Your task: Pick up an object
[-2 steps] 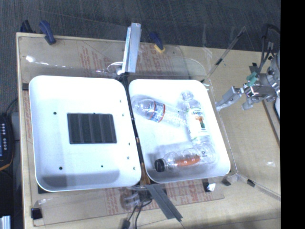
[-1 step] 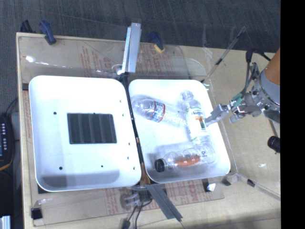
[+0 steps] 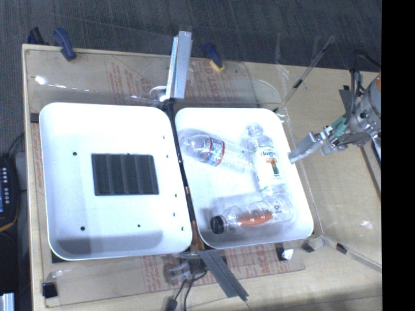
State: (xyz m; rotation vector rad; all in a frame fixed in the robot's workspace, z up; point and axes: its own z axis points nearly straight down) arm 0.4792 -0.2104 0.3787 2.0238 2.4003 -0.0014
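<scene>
Three clear plastic bottles lie in the right white bin (image 3: 299,199). One with a red label (image 3: 209,148) lies at the bin's back left. A second with a white label (image 3: 266,162) runs front to back along the right side. The third, with a black cap and orange contents (image 3: 249,216), lies across the front. My gripper (image 3: 299,152) hangs just outside the bin's right rim, level with the white-label bottle, pointing left toward it. It touches no bottle, and nothing shows in its grasp.
The left white bin (image 3: 65,225) has a dark slatted panel (image 3: 124,173) in its floor. A metal post (image 3: 179,63) stands behind the seam between the bins. Blue clamps (image 3: 63,44) (image 3: 213,56) grip the bench's back edge. Bare wooden bench (image 3: 343,199) lies right of the bins.
</scene>
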